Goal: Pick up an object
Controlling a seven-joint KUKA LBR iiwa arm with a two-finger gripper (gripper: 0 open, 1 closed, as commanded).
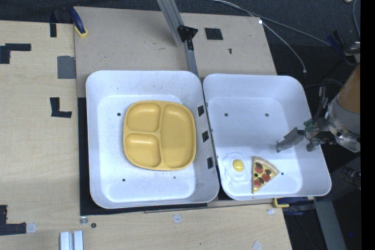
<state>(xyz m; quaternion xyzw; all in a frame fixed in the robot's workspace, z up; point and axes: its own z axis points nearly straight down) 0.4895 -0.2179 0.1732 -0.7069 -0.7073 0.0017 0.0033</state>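
Over the right white plastic bin [258, 91], approach step: dark two-finger gripper [293, 140] open, holding nothing, needing descent toward triangular toy pizza slice [262, 174].

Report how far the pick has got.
Done: nothing looks lifted. The fried egg toy and pizza slice toy lie on the floor of the right bin, and the yellow divided plate sits in the left bin. In hand: the gripper is over the right bin's right side, apart from both toys. Left: descend on an object, close and lift.
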